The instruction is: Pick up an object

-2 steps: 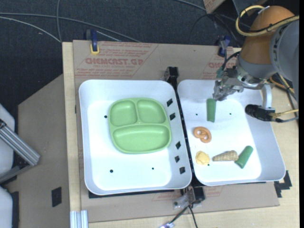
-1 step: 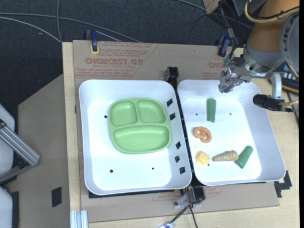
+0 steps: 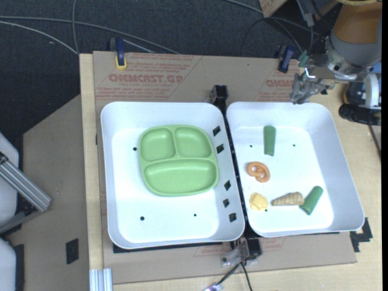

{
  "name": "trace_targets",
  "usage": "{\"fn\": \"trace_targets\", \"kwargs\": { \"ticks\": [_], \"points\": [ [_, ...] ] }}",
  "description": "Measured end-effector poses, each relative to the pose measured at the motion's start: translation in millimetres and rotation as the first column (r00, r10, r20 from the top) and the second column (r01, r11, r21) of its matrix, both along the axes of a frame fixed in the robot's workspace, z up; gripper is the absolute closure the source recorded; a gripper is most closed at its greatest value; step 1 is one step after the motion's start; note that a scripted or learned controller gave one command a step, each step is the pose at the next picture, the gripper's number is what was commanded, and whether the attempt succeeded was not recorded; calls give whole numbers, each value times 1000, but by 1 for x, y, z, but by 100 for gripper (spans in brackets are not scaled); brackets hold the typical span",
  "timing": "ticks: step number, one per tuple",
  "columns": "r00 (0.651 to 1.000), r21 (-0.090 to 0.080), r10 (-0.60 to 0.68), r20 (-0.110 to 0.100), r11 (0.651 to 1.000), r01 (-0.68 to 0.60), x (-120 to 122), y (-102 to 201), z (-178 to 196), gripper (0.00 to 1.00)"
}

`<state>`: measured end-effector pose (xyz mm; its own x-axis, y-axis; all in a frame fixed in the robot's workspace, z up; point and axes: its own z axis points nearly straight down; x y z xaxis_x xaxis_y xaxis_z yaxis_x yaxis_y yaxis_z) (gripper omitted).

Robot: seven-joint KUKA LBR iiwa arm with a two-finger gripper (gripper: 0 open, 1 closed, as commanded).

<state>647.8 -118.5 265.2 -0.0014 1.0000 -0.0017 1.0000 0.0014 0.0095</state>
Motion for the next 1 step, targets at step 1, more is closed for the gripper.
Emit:
{"fn": "trace_targets", "kwargs": {
  "ticks": [1],
  "points": [
    [1000, 4, 4, -10, 1000, -4, -3, 45, 1, 100]
  ]
}}
